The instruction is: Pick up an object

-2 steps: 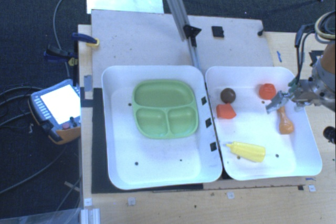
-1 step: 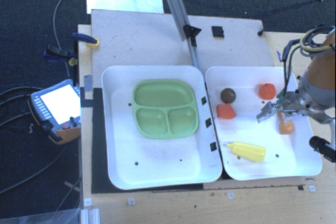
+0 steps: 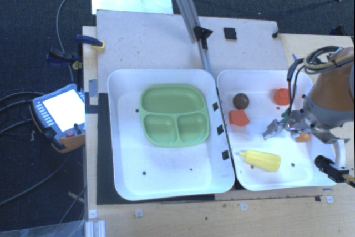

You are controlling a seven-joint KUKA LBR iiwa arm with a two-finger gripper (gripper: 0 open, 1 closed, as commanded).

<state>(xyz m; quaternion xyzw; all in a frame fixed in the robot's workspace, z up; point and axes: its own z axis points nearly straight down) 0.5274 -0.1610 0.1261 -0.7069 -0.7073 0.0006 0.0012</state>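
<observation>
hand (image 3: 275,129) over right bin (image 3: 260,180) | near yellow bottle (image 3: 263,160)

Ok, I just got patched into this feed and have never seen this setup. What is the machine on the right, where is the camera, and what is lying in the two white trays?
You are looking down at a slant from one fixed camera above a bench. The grey and orange machine at the right is a robot arm; its two-finger gripper hangs low over the right bin. I cannot tell whether its fingers are open or shut, and I see nothing held between them. That bin holds a brown ball, a red block just below it, an orange-red piece near the far side, a yellow bottle lying on its side, and a small orange bit partly hidden by the wrist. The left bin holds a green divided plate. The arm's job is to pick up any one object.
</observation>
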